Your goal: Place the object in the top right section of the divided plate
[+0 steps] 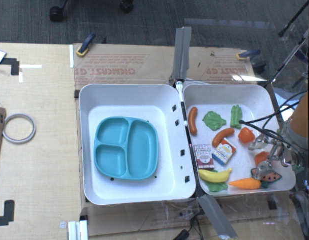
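the right bin (pixel 264 91) is crowded with toy food: a hot dog (pixel 193 120) standing lengthwise near the divider, a green leaf (pixel 214 120), a green pod (pixel 236 116), a second sausage (pixel 223 134) lying on a slant, a tomato (pixel 246 135), two small cartons (pixel 203 155) (pixel 224 152), a banana (pixel 215 175) and a carrot (pixel 244 184) both lying crosswise along the near edge, and a watermelon slice (pixel 268 175). the gripper (pixel 274 154) reaches in from the right over that corner (dark cables cross the bin there), above the watermelon and an orange piece (pixel 262 157); whether its fingers are spread or closed cannot be told, and nothing is seen between them. the teal divided plate (pixel 127 148) sits in the left bin (pixel 89 134), its long axis running near to far, one long section at right, two smaller ones at left
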Robot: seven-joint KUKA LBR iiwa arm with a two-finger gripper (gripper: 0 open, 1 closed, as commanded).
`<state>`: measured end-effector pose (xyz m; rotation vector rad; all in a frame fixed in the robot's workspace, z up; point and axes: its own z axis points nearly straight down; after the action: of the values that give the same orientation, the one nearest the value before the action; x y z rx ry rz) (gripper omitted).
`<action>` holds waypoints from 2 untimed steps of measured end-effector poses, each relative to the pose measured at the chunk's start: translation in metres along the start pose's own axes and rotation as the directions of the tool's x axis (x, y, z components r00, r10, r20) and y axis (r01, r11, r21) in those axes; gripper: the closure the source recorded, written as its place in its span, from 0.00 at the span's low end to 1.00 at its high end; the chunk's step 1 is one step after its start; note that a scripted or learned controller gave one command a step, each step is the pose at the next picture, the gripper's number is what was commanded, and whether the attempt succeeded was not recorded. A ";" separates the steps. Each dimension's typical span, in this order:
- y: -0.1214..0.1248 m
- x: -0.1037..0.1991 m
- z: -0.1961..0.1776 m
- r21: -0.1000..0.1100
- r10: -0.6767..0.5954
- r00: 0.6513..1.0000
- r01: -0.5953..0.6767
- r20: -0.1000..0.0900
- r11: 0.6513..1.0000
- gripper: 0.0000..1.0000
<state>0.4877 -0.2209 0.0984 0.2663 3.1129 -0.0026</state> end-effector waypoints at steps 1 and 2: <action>0.001 -0.005 -0.019 -0.006 -0.429 0.903 0.429 -0.010 0.903 0.00; 0.003 -0.022 -0.106 -0.005 -0.363 0.932 0.363 -0.011 0.932 0.00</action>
<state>0.5081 -0.2210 0.2046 -0.3149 3.1202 -0.0008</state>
